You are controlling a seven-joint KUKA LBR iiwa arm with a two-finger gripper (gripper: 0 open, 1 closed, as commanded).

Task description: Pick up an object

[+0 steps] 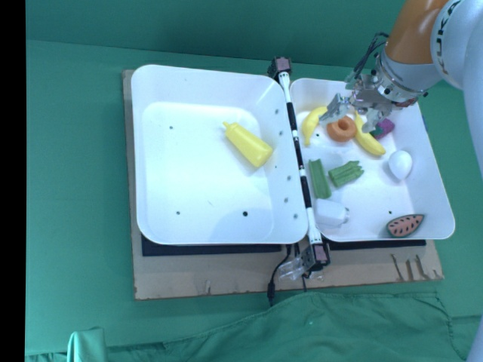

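The arm (pixel 438 29) comes in from the right, grey with its orange band, and its tool (pixel 361 105) hangs low over the far end of the right bin (pixel 438 202). Whether the tool is open or shut cannot be told from here; nothing can be seen caught in it.

Right bin, contents noted: an orange ring-shaped piece (pixel 341 129) lies just under the tool, with a yellow banana (pixel 312 123) to its left and a second yellow banana (pixel 369 142) to its right, both close beside it. A small purple piece (pixel 384 128) sits beside that second banana, partly hidden by the tool. Nearer the middle lie a dark green strip (pixel 319 178) and a bundle of green stalks (pixel 346 173), side by side (the stalks angled). A white egg (pixel 400 164) rests toward the right wall. At the near end, a white block (pixel 330 213) sits by the dividing wall, and a watermelon slice (pixel 405 225) lies in the near right corner.

Left bin (pixel 151 202): one yellow squeeze bottle (pixel 247 144), lying on its side, tilted, well apart from the tool.

Both bins stand on a cardboard sheet (pixel 362 274) on the green desk (pixel 75 164).
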